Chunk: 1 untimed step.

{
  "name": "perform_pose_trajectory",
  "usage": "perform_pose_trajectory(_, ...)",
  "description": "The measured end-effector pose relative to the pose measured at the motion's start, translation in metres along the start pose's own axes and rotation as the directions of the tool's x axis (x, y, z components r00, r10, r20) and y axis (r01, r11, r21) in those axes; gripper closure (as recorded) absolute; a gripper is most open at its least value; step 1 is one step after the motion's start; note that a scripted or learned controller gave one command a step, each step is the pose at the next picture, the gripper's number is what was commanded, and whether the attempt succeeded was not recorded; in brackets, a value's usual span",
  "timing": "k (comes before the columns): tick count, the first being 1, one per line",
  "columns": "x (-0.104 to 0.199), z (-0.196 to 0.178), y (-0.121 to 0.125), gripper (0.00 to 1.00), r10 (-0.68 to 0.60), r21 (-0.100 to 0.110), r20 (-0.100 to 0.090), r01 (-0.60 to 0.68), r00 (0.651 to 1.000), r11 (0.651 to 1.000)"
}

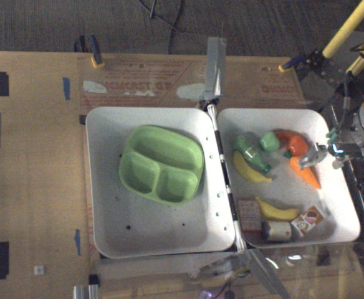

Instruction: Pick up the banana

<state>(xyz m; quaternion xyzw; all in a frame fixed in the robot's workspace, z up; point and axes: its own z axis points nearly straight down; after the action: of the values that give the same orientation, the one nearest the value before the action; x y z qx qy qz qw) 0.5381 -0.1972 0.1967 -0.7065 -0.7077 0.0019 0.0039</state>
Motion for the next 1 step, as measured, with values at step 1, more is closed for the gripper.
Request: perform_pose_trajectory(1,0.0899,0.0819,-0.0368,0.0,-0.049,0.001,0.001,0.049,0.999,0.999)
